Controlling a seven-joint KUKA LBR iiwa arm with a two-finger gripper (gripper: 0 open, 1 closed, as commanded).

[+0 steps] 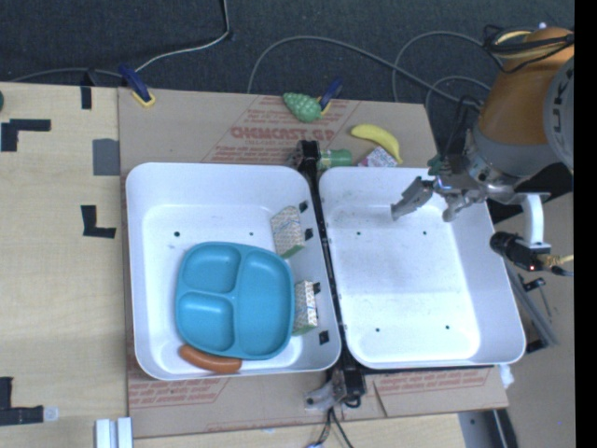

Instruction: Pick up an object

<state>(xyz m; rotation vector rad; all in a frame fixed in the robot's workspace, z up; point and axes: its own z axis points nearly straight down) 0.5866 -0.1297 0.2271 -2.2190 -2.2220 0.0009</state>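
Note:
My gripper [431,205] hangs over the far part of the right bin [485,339], its two grey fingers spread open with nothing between them. In the left bin [149,213] lies a blue divided plate [233,299]. An orange sausage [210,359] rests at the plate's near edge. Two small patterned packets sit against the bin's right wall, one at the far side [287,225] and one nearer [305,306]. All of these lie well to the left of the gripper.
Beyond the bins, on the cardboard, lie a yellow banana [376,140], a green toy [303,106] and a small pinkish packet [378,159]. A black divider [322,250] runs between the bins. Cables trail across the dark floor at the back.

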